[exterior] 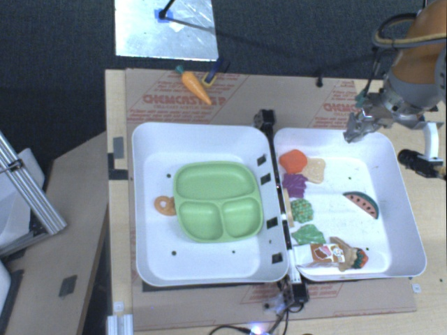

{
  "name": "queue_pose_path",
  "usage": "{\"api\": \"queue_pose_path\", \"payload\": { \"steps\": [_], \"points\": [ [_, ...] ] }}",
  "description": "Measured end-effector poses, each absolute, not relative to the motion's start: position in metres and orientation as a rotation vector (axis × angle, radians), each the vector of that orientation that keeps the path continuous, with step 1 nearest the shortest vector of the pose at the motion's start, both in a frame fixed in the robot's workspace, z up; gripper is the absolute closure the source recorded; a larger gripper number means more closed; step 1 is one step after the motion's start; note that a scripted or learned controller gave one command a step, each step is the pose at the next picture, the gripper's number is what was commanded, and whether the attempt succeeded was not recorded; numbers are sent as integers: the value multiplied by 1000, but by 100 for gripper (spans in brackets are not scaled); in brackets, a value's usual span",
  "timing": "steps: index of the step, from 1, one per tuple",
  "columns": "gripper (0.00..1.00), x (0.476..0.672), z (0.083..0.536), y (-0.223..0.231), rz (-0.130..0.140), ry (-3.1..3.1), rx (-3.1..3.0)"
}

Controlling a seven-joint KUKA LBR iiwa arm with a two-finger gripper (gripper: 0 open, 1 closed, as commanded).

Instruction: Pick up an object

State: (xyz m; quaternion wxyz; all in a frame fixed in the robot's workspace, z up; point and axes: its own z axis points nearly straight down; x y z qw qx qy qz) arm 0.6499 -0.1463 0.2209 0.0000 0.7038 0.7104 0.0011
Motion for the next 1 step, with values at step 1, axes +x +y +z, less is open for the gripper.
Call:
{"api": "queue_pose_path", "payload": {
  "steps": [1],
  "points": [
    [100,636,212,-92,2,2233,2212]
  ]
}}
